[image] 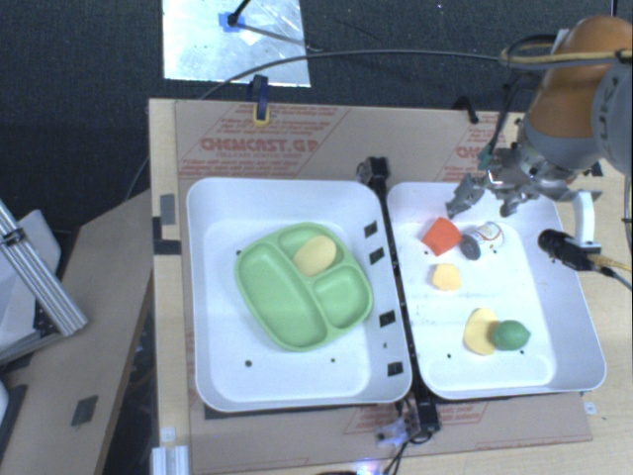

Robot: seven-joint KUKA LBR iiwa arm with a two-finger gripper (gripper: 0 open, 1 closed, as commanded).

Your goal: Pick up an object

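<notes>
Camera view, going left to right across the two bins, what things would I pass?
Green tray → yellow piece in the tray → orange block → green ball. The small yellow and grey pieces overlap in order, so I left them out.

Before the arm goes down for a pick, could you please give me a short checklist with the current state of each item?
1. Gripper carries nothing: ok, its fingers are spread and nothing sits between them.
2. Gripper is over the right bin: ok, it hangs above the bin's far edge.
3. A target lies close by: ok, the orange block sits just in front of the gripper.
4. Target has room around it: cannot tell, a small grey piece lies right beside the block.
5. Other picks are free: not ok, the green ball touches the yellow piece.
6. Green tray stays out of the path: ok, it sits in the left bin.
</notes>
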